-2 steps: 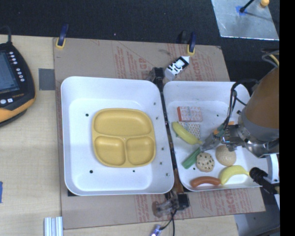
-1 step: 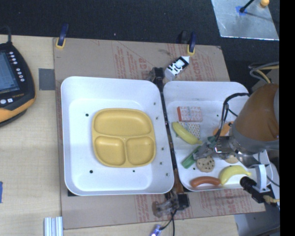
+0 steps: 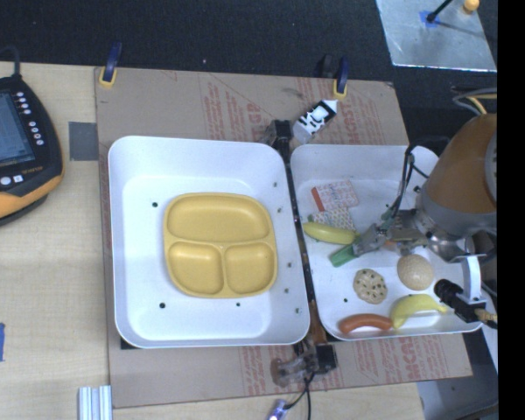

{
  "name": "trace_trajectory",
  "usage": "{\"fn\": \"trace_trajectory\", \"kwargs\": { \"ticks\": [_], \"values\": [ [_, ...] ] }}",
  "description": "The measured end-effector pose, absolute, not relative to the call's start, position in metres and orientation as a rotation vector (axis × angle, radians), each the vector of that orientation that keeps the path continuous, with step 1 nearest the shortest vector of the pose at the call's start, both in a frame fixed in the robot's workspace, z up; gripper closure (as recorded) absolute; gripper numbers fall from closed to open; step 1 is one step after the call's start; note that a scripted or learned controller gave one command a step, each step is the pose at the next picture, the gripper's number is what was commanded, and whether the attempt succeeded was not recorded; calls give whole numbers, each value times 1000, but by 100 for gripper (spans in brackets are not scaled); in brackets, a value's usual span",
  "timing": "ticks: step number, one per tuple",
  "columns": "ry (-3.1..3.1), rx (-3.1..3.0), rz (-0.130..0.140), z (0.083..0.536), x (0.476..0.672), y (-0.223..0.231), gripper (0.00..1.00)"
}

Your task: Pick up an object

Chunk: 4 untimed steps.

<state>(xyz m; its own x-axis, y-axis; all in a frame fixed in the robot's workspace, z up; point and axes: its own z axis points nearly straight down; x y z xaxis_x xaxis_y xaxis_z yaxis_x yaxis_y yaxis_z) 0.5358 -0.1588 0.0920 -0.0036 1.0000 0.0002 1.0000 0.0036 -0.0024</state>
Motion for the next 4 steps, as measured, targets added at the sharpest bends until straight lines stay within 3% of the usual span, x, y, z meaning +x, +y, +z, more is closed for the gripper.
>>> {"fn": "trace_trajectory", "kwargs": {
  "ticks": [1, 2, 3, 4],
  "values": [
    [-2228, -2212, 4, 92, 585, -127, 0],
    [-2225, -2215, 2, 92, 640, -155, 0],
    [-2225, -2220, 2, 146, 657, -211, 0],
    [-2224, -2213, 5, 110, 656, -211, 0]
  ]
}}
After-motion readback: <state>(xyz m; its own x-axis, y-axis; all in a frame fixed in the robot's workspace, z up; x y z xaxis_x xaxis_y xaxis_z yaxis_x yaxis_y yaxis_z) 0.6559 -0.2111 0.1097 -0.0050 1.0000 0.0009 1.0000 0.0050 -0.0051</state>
